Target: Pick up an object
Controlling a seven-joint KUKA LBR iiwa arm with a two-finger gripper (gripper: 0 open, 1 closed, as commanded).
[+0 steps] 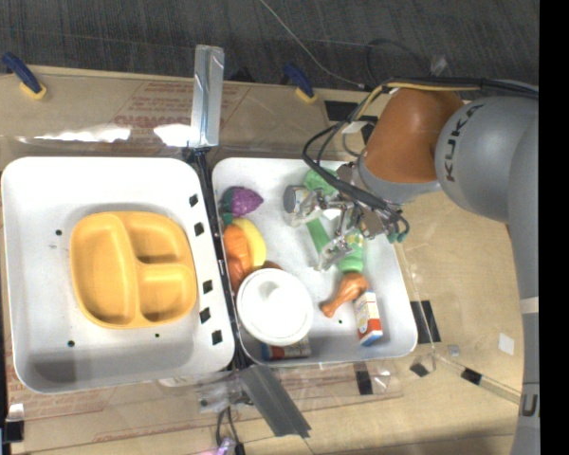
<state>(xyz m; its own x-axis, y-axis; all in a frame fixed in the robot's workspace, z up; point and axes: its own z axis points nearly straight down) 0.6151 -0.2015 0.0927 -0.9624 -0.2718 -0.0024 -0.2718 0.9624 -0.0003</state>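
Bins sit side by side on the counter [455, 254]: the left bin [28, 254] carries a yellow divided tray [133, 265], and the right bin [394, 282] carries a jumble of toy food. Reaching in from the right, the grey arm [484, 154] with its orange band [403, 136] hangs over the upper right part of the right bin. Its gripper [334, 218] is low among the objects there, a tangle of metal parts and cables, and whether the fingers are spread or closed on anything cannot be told from this angle.

Just under the gripper lies a green piece [321, 230], perhaps a toy vegetable, touching or nearly touching the metal. Below it an orange drumstick-shaped toy [344, 292] lies tilted, and beside that a small white and red carton [367, 318] rests near the bin's right wall. A white round bowl [275, 305] sits at the bin's lower left, with a yellow and orange fruit toy [242, 243] above it against the divider and a purple piece [242, 200] above that. Blue clamps [24, 76] grip the cardboard at the top edge.
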